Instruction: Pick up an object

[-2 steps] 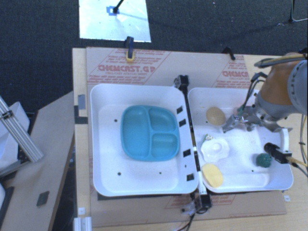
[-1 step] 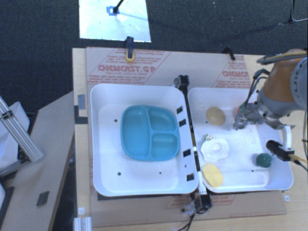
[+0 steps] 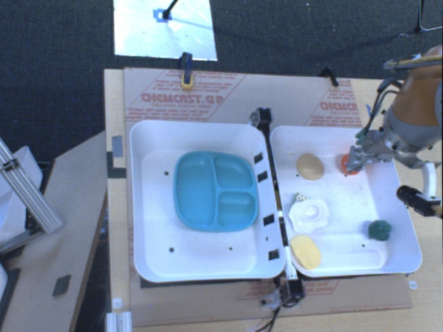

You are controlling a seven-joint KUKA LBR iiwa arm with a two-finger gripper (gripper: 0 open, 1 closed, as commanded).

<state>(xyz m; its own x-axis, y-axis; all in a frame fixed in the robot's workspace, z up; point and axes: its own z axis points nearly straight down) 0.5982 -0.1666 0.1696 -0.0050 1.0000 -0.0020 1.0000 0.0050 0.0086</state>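
Arm (image 3: pixel 415 109) comes in from the right w/ the gripper (image 3: pixel 354 159) down in the right bin (image 3: pixel 398 216), sitting right on a small orange-red thing (image 3: pixel 350 166) near the back of that bin. Can't tell if it's clamped on it or loose, the fingertips blur into the object. Tan egg-shaped piece (image 3: pixel 310 166) is just beside it to the left, prob the closest thing in the way. Further front: white fried-egg toy (image 3: pixel 309 214), a yellow oval piece (image 3: pixel 306 252) at the front left corner, and a dark green lump (image 3: pixel 378 229) toward the right side. Left bin (image 3: pixel 149 185) has a blue divided plate (image 3: pixel 214 190) in the middle, well apart from the action.
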